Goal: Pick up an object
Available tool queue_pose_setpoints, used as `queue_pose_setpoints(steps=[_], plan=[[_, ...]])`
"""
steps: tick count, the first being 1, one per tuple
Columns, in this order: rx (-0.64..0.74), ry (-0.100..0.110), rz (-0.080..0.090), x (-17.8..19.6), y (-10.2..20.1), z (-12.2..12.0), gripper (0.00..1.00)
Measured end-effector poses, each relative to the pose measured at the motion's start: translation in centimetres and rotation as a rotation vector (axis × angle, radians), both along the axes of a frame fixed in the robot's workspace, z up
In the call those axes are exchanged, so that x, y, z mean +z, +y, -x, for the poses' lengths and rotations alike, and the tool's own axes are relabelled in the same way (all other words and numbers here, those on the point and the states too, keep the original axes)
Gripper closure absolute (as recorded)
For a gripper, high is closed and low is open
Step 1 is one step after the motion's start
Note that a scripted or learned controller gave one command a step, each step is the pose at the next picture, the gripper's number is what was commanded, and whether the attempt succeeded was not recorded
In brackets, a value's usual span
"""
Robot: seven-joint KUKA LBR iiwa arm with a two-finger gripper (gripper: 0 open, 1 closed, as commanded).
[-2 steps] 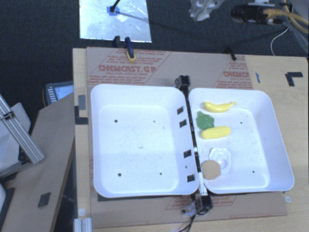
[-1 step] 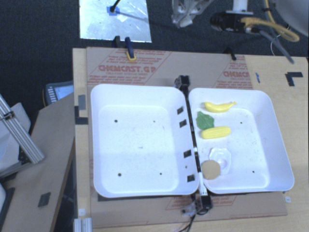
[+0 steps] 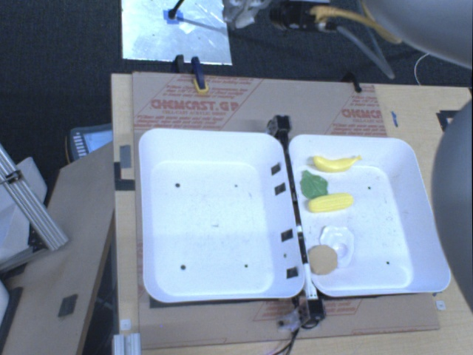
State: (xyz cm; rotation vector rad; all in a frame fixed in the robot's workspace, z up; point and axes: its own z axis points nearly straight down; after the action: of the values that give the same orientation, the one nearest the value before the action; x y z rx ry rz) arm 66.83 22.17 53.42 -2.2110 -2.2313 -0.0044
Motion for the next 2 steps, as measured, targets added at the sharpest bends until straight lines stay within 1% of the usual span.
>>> queue_pose_setpoints(steps=[1, 2], plan=[[-0.005, 0.0, 0.001, 0.1, -0.3, 0.0, 0.0], [-0.001, -0.003, 0.001, 1.3, -0.3, 0.0, 1.0]])
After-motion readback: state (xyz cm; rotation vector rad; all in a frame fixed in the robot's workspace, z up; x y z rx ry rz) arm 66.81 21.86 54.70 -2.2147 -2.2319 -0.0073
